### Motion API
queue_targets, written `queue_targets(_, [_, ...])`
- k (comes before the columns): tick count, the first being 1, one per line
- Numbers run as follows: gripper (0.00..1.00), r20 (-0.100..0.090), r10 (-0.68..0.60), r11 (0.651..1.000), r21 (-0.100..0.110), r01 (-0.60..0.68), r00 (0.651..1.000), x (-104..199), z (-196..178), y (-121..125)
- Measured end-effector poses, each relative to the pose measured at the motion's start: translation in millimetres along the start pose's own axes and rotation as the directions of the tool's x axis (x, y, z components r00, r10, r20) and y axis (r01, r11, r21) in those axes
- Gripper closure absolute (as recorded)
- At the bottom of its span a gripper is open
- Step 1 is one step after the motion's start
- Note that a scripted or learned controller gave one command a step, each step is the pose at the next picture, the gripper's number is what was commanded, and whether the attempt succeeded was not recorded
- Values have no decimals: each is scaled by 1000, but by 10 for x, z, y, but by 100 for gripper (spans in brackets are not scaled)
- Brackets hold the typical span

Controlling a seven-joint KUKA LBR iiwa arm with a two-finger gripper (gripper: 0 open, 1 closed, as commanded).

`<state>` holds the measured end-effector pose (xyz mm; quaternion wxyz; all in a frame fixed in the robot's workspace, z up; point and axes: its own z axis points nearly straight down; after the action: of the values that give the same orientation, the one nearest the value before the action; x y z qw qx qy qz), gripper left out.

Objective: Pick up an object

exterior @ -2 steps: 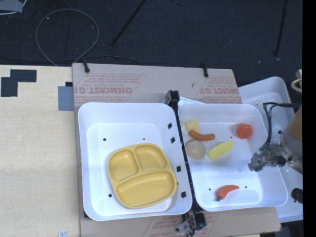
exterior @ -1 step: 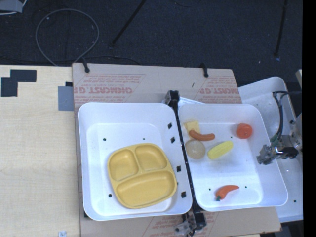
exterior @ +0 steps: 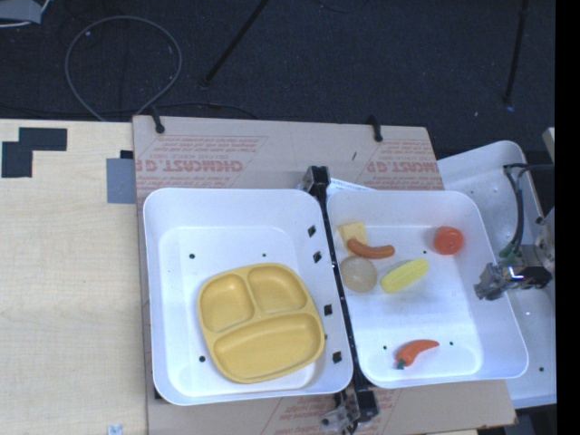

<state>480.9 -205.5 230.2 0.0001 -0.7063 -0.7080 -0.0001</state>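
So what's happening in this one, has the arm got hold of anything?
Nothing is being held. The gripper sits at the right edge of the right bin, clear of the toys. In that bin lie a tomato, a corn cob, a sausage, a pale round ball, a yellow block and a chili pepper. The left bin holds a yellow divided plate. The pick has not begun.
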Motion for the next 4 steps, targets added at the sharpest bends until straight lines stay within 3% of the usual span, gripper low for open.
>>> queue_targets(4, [100, -2, -2, 1000, 5, 2, 1000, 2119, 222, 473])
